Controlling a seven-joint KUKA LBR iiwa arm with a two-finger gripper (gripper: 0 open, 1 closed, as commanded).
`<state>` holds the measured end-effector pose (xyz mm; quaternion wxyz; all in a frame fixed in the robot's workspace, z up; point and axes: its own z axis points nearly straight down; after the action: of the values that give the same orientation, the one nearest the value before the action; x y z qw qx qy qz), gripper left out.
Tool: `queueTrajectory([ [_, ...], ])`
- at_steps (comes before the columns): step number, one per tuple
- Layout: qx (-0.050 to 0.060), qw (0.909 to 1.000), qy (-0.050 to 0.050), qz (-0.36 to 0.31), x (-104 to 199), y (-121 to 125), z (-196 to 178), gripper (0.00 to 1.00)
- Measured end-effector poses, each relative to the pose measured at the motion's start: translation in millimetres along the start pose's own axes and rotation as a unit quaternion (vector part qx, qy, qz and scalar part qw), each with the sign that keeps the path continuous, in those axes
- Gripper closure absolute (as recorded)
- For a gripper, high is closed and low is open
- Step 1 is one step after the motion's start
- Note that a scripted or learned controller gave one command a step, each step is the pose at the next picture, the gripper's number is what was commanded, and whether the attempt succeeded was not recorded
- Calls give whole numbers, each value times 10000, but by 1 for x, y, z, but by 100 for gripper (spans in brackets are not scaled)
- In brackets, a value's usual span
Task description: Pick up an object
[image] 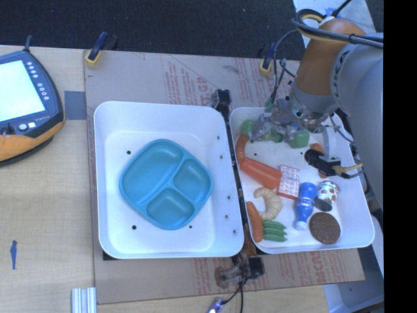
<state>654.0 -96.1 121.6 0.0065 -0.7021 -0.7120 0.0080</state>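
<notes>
Camera view, gripper: we see the gripper (279,126) low at the far end of the right bin (365,230), among green pieces; we cannot tell its state.
Camera view, candidates: our task names no particular object, so anything in the right bin would do. Just beside the gripper lies a green object (299,137). Nearer the middle we see an orange carrot-like piece (260,172) and a small red packet (288,181).
Camera view, near end: a blue bottle (304,205), a brown disc (324,227), a pale curled piece (269,201) and green pods (273,231) crowd together, which we judge makes a clean grasp harder there.
Camera view, left bin (107,175): it holds a blue divided plate (165,183) lying flat.
Camera view, surface: a pendant with a screen (23,106) rests at the left.
Writing: red print on the cardboard under the bins and marks on the packet are too small for us to read.
</notes>
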Motion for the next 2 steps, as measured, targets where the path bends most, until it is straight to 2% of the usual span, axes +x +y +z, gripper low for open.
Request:
queueTrajectory([
  [1, -5, 10000, 19, 47, -28, -1, 33, 0],
  [2, 8, 10000, 20, 38, -29, -1, 22, 100],
])
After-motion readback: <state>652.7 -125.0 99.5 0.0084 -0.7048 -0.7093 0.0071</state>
